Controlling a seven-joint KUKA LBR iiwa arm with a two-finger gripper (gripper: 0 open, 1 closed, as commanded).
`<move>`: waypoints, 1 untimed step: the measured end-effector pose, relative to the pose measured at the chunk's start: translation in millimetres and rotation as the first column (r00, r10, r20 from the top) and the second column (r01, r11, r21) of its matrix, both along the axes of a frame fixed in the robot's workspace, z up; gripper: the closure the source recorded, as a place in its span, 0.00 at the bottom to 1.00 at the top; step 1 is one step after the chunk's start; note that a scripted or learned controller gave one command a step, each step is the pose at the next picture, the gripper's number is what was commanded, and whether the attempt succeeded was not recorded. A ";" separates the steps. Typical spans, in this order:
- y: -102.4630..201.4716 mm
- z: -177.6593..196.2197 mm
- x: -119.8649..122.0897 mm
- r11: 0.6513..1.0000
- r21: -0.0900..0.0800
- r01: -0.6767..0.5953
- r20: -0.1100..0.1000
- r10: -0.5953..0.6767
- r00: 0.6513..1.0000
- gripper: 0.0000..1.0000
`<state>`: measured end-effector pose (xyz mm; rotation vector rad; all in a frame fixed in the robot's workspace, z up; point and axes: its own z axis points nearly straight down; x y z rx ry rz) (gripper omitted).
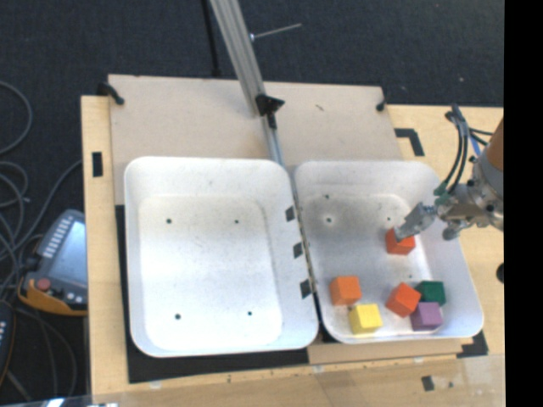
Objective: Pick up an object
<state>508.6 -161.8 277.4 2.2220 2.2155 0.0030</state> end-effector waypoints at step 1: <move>48.3 -94.8 19.3 1.000 0.003 -0.008 -0.010 0.008 1.000 0.00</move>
